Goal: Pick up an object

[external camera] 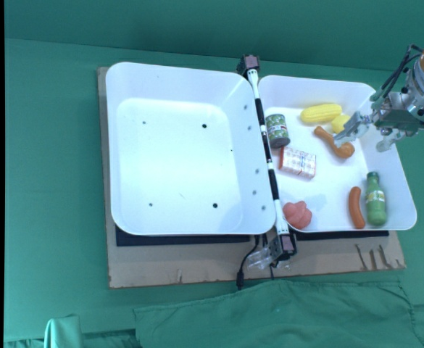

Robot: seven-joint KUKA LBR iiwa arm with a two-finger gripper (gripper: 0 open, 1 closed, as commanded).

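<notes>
A green cloth covers the table (52,194) and runs up into a green backdrop behind it; a fold of loose cloth lies along the near edge. On the cloth sits a brown cardboard sheet (190,270), with a dark mat under the two bins.

The left bin (125,85) is a shallow white tray with a few small dark specks on its floor. A black-and-white striped rod (264,140) runs along the seam between the bins, ending in a small clamp with cables at the near end.

In the right bin (327,194), near the rod, stands a small green-labelled can (277,130), with a pink-and-white box (298,162) just beside it and a pink lumpy toy (297,214) near the front corner. Farther right lie a yellow corn-like piece (321,112), a bent orange piece (335,143), and a smaller yellow piece (340,123) partly hidden by the end effector. Near the front right, an orange sausage (355,206) lies just beside a green bottle (375,198).

The end effector (367,127) hangs over the bin's back right area, its fingers spread apart, one close by the smaller yellow piece; it seems to grip nothing, though the angle makes contact hard to judge.
</notes>
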